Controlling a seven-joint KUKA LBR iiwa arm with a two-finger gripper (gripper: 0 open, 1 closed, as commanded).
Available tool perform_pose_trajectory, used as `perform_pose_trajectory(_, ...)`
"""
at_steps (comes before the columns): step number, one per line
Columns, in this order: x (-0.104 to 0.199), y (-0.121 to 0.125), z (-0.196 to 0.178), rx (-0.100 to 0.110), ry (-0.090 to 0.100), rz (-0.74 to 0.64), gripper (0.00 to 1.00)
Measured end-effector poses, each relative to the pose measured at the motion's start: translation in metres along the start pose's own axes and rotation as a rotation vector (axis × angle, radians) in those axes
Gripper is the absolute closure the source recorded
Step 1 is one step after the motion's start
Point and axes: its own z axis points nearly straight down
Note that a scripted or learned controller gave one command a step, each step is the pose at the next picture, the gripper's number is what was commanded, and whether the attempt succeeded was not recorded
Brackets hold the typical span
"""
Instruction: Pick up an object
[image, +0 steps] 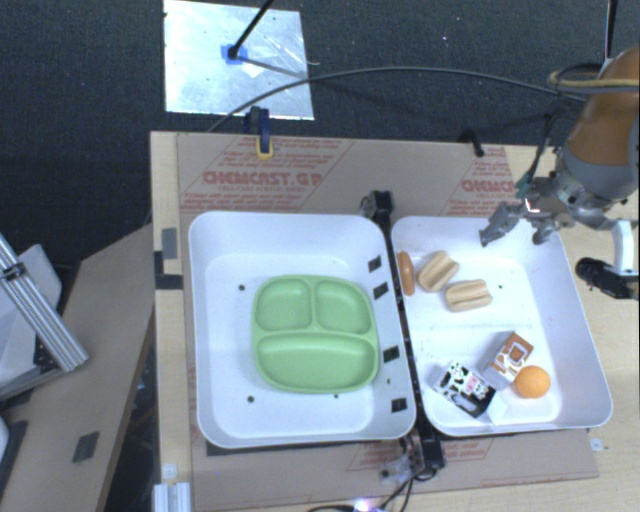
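left bin (215, 300): holds a green divided plate (316, 333), sitting flat near the middle. not the likely target from where the arm stands.

right bin (570, 300): several small objects. along the left wall a thin sausage (405, 272), long axis running roughly up-down in the view. just beside it to the right, two bread rolls: the first roll (437, 270) tilted diagonally, the second roll (468, 294) lying nearly horizontal. lower down, well apart from the rolls: a black-and-white cow-print item (463, 386), a small brown and white box (509, 354), and an orange ball (532, 382) touching or just beside the box.

pincer (516, 226): above the upper right corner of the right bin, fingers apart, nothing between them, touching nothing as far as can be seen.

key relation: the rolls lie nearest, down and to the left of the pincer. judgement: nearest candidate is the second roll; its long axis is horizontal, so the fingers would need to close across its short width.
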Motion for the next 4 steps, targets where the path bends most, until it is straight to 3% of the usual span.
perform_pose_trajectory(2,0.006,-0.007,0.103,0.002,0.001,0.0,0.0)
perform_pose_trajectory(3,0.006,-0.005,0.089,-0.005,-0.001,0.0,1.0)
perform_pose_trajectory(4,0.006,-0.012,0.029,-0.007,-0.001,0.002,1.0)
